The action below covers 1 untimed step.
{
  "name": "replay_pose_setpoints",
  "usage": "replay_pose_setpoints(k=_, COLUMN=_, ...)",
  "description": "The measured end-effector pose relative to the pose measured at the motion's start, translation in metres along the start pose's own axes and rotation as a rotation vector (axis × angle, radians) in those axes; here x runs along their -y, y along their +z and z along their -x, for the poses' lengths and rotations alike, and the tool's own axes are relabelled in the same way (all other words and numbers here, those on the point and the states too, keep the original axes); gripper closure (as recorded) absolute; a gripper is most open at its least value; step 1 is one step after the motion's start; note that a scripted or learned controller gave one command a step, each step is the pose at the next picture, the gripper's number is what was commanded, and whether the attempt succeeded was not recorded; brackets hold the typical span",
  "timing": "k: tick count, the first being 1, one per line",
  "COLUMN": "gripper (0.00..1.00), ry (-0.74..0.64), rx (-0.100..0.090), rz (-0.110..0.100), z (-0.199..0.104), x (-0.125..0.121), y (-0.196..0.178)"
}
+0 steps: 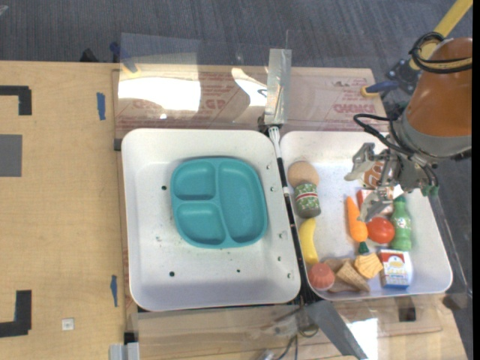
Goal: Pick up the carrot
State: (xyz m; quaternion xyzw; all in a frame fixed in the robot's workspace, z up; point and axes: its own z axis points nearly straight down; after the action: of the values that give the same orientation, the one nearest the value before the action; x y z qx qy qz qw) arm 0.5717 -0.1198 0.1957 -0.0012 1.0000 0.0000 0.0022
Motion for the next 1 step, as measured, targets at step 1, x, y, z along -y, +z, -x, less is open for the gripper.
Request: replay_pose_setpoints(k=1, gripper=0.0, ry=-0.004, rx=0.007, rz=-0.002, z=-0.0061, x=-0.0051, y=0.0974)
